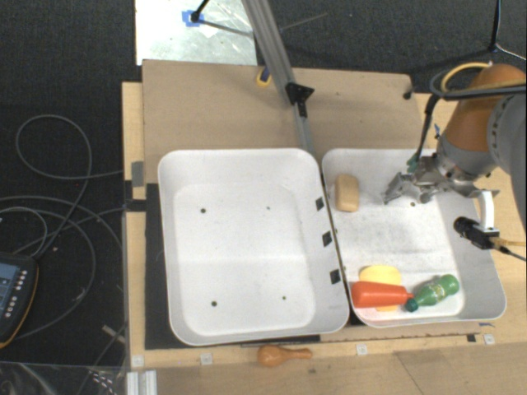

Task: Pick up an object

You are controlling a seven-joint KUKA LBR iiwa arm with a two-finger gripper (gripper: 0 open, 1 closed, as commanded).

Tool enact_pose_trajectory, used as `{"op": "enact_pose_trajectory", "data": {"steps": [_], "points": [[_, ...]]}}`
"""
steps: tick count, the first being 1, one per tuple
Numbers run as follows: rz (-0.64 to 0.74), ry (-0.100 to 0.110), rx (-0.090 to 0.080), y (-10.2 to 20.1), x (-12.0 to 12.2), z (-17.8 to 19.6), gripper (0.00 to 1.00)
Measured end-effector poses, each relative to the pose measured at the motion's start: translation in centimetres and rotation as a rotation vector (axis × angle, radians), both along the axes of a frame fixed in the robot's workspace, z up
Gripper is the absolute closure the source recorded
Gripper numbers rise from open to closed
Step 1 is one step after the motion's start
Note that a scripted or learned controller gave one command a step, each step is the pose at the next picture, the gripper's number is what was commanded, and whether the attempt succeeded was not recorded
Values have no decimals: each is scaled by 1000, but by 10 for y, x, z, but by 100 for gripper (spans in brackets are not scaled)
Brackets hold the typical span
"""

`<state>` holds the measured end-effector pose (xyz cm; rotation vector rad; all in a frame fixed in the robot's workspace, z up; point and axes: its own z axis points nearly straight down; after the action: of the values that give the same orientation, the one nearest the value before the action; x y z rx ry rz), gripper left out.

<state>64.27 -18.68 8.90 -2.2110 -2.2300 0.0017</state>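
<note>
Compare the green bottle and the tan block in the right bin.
The green bottle lies on its side at the bin's near edge, its neck touching the orange carrot; the tan block sits alone at the far left, by the divider. The bottle is long, slim and glossy green; the block is short, rounded and dull tan. Both rest in the right bin, apart from the gripper.

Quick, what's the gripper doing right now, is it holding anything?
Gripper: open, holding nothing, over the right bin near the tan block.
</note>
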Motion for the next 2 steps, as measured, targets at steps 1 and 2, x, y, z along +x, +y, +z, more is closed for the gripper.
{"op": "enact_pose_trajectory", "data": {"steps": [1, 2], "points": [[3, -7, -2, 0, 2, 14, 100], [-2, -9, -2, 0, 7, 59, 100]]}}
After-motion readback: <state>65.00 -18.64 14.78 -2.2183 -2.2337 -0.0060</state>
